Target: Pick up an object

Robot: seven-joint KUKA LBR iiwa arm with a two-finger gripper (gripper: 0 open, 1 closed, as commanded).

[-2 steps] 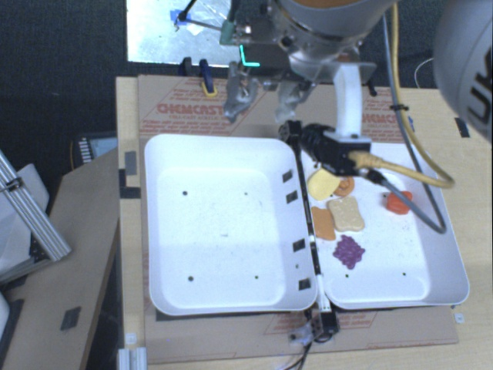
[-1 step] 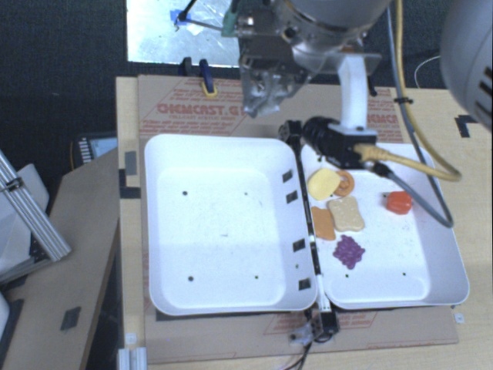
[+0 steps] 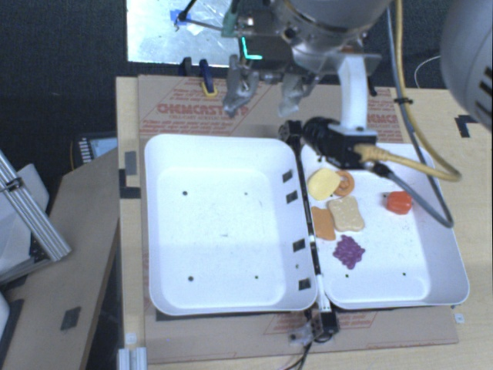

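Toy food (image 3: 344,206) in right bin (image 3: 439,260)

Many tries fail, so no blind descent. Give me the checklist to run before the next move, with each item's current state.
1. Gripper free of any object: ok, nothing between its fingers.
2. Fingers spread for a grasp: ok, a gap shows.
3. Gripper above a target: not ok, it hangs over the cardboard behind the bins.
4. Targets present: ok, right bin holds purple grapes, red piece, cracker.
5. Isolated pick available: ok, the red piece lies apart from the others.
6. Clutter near divider: not ok, yellow piece and orange slice crowd the cracker.
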